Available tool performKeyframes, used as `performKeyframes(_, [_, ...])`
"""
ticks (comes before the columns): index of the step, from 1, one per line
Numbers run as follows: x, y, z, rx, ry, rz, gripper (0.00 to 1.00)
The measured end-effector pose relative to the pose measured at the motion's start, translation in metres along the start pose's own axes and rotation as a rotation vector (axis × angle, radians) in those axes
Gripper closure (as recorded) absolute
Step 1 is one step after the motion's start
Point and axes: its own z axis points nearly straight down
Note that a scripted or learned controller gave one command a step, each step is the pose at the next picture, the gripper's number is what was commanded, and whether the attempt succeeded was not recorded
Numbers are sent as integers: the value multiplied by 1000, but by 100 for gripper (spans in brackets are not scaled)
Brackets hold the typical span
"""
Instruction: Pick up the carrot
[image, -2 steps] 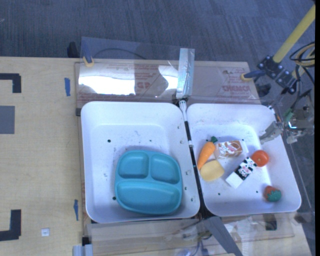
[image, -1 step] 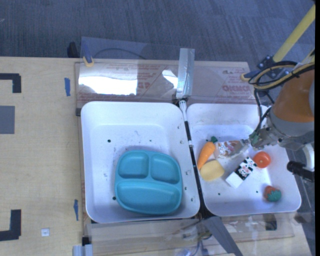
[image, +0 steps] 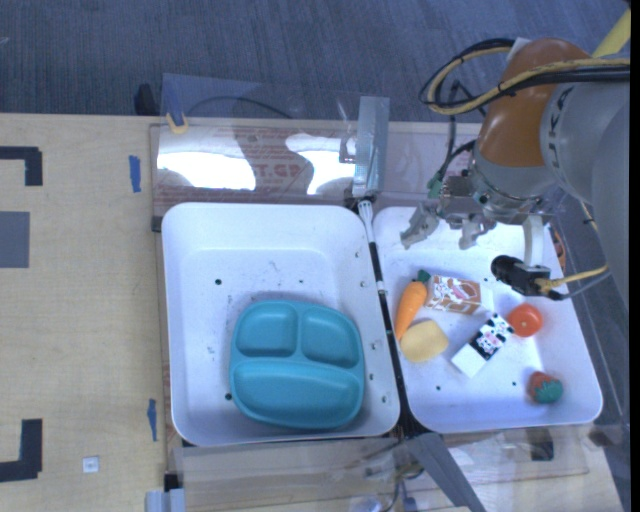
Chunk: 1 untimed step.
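The carrot, orange with a green top, lies in the right bin close to its left wall, pointing toward the front. My gripper hangs over the back of that bin, above and slightly right of the carrot. Its two grey fingers are spread apart, with nothing between them.
Around the carrot lie a yellow lump, an orange-and-white packet, a black-and-white box, a red tomato and a red-green ball. The left bin holds a teal divided tray.
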Motion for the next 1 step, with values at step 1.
performKeyframes(1, [38,0,2,3,-2,100,0])
